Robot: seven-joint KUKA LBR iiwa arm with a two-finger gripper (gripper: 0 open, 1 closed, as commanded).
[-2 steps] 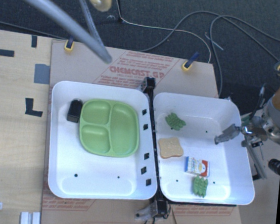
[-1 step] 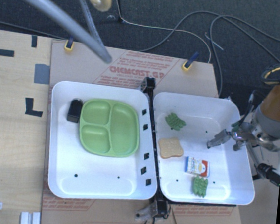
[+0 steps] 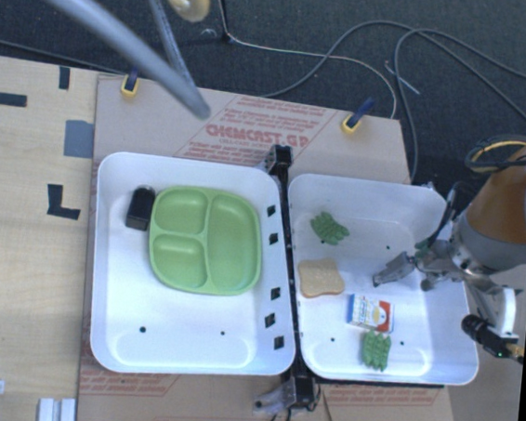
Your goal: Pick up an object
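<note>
In the right bin lie a green leafy toy, a tan slice of toy bread, a small white, blue and red packet and a green bumpy toy. My gripper hangs over the right part of that bin, its two grey fingers spread apart and pointing left, with nothing between them. It is right of the bread and above the packet, touching neither. The grey arm with its orange band enters from the right.
The left bin holds a green divided plate and a small black block at the plate's left. A black divider runs between the bins. Cables lie on the dark floor behind the bench.
</note>
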